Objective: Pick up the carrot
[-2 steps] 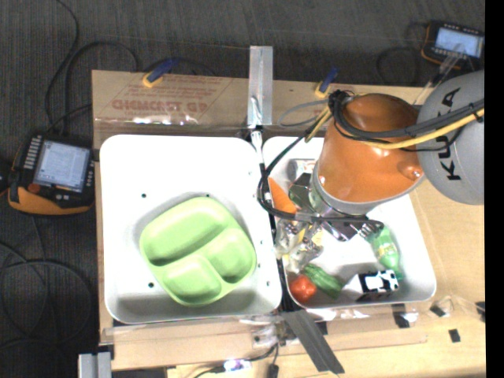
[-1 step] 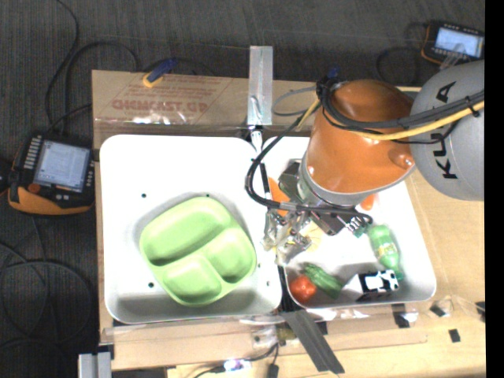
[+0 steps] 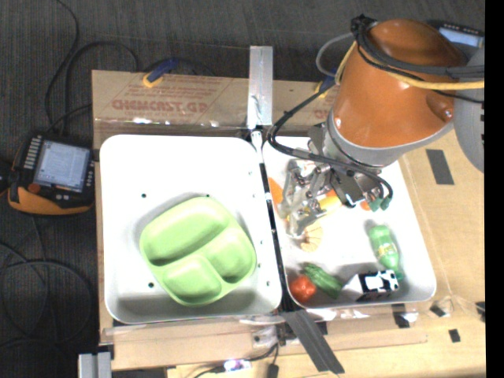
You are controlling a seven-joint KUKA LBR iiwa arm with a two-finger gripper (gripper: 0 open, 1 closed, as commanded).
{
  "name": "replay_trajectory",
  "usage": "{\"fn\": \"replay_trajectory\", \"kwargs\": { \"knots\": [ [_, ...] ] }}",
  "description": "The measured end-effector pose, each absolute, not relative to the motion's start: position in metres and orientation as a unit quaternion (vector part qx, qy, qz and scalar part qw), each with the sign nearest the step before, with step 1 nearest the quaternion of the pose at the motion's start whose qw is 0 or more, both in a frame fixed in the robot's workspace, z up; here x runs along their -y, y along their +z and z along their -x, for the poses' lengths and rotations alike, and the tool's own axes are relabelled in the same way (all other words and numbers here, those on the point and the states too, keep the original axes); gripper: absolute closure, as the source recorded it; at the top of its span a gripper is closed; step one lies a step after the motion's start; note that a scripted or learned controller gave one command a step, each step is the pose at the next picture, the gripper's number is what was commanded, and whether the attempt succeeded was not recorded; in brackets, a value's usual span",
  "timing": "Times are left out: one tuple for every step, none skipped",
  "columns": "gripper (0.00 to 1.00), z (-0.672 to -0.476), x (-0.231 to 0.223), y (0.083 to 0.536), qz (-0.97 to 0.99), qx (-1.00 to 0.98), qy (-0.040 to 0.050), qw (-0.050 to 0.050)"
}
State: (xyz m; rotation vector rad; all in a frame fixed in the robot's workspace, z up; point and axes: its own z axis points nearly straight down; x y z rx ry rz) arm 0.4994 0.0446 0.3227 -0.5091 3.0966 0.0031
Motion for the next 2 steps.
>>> {"fn": "replay_trajectory", "kwargs": {
  "knots": [
    [1.0,-0.492,-0.012,0.251,0.05,-0.999,0.0004,-0.001],
    [1.0,-0.487,-0.025,0.193,0.08,-0.997,-0.0009,-0.001]
  ]
}}
